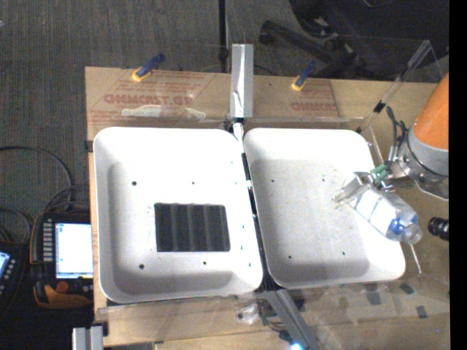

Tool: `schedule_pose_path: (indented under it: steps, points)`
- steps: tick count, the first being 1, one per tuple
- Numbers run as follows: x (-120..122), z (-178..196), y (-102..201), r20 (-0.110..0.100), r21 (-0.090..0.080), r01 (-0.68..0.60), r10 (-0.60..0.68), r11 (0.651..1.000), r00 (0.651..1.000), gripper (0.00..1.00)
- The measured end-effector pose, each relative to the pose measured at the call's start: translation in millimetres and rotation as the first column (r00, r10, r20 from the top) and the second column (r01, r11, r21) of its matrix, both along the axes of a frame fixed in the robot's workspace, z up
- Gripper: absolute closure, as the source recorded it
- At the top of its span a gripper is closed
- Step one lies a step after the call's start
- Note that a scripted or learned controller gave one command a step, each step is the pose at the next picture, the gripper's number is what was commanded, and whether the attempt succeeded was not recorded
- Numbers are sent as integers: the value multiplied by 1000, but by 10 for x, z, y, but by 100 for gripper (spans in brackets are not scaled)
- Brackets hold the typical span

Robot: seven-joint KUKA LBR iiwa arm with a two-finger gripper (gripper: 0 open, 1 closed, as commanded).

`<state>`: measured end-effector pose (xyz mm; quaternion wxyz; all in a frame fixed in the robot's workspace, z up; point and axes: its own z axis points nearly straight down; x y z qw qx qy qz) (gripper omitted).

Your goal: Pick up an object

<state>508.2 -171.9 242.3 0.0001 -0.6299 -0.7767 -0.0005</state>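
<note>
Robot arm (438, 133) | rounded orange band at the frame's right edge | pale grey wrist section below it | thin dark cables looping alongside the wrist | small green part where the wrist meets the tool | gripper (355, 189) of pale, translucent-looking grey parts

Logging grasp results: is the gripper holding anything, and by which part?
Cannot be told. A clear bottle with a blue cap lies just below the gripper at the right bin's edge.

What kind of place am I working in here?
Likely a robotics lab test cell: two white bins clamped on a board bench, a teach pendant on grey carpet, and a clear bottle at the gripper.
</note>
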Motion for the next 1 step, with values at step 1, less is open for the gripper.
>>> schedule_pose_path:
  steps: [1]
  points:
    - [34, 123, 199, 0, -1, 181, -181, 983, 983, 0]
